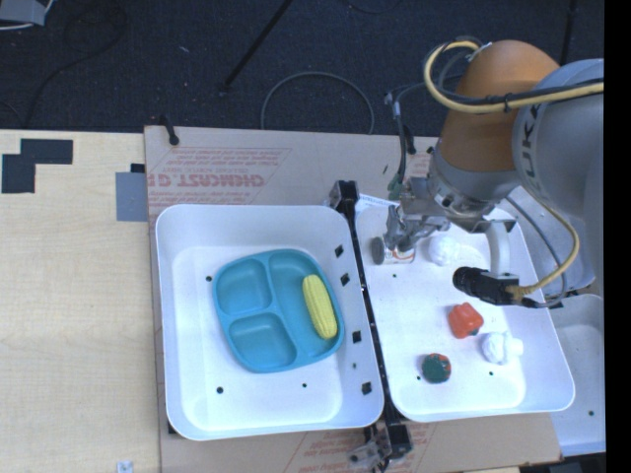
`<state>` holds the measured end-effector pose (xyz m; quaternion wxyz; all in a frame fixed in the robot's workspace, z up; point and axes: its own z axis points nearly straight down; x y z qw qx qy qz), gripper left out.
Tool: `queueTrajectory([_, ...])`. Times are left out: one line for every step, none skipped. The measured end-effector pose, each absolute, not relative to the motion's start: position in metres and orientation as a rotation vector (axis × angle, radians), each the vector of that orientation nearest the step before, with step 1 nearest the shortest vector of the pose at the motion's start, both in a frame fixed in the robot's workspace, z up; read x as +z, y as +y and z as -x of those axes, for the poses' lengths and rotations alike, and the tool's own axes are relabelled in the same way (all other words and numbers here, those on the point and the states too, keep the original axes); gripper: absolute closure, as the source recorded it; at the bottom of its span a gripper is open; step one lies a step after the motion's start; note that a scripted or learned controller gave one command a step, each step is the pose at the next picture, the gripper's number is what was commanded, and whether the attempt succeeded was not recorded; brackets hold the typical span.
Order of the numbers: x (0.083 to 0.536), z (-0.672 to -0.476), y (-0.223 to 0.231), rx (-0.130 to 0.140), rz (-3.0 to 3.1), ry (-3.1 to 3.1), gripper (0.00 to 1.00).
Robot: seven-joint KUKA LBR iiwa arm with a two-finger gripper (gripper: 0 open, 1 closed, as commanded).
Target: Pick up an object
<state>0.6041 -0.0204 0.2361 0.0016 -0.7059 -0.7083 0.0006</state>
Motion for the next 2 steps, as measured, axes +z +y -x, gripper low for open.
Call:
queueTrajectory([0.240, -0.597, 0.032, 0.003, 2.214, -2.223, 1.00])
queueTrajectory([0.233, -0.611, 0.079, 0.002, 2.216, -2.223, 1.00])
